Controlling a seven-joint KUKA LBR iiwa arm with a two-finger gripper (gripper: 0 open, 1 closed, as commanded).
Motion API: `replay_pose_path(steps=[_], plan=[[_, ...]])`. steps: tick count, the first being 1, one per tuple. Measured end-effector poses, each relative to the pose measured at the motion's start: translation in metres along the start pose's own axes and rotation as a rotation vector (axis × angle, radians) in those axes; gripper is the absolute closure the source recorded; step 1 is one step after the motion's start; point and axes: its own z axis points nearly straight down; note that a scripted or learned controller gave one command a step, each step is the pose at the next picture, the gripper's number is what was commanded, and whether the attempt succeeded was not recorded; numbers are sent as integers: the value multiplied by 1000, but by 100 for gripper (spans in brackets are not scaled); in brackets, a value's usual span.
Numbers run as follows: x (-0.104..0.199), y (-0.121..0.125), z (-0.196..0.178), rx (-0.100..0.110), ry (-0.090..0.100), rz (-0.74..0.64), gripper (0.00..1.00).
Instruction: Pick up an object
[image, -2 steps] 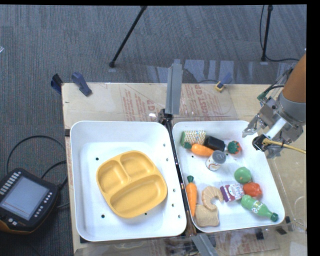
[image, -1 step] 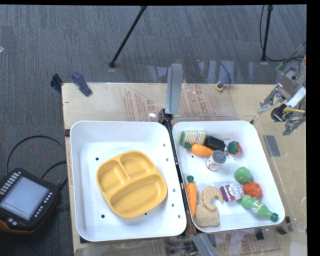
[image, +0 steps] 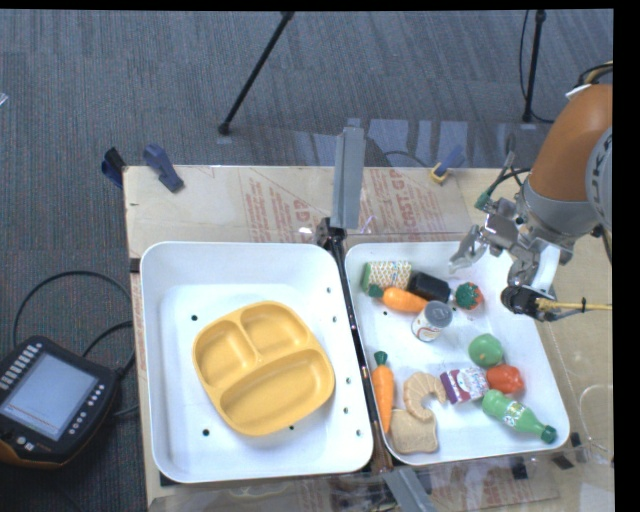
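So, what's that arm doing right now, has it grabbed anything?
Tool above right bin's far edge, holding nothing. Toys untouched: strawberry nearest, then black block. Path clear.

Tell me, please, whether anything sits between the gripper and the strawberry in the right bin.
Nothing visible does. The gripper hovers over the right bin's upper right corner, and the strawberry lies just below-left of it, with bare white floor between them.

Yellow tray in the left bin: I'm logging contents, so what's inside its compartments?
The yellow tray lies in the left bin; all three compartments show bare yellow plastic. The bin floor beneath it is covered.
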Motion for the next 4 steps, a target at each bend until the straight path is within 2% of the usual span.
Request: replay_pose_path(steps=[1,2,3,4], plan=[[30,2,19,-5,0,-257,0],[24,-1,-60,-13,3,-66,0],[39,-4,-14,-5,0,-357,0],[59,-15,-7,-6,1,-228,0]])
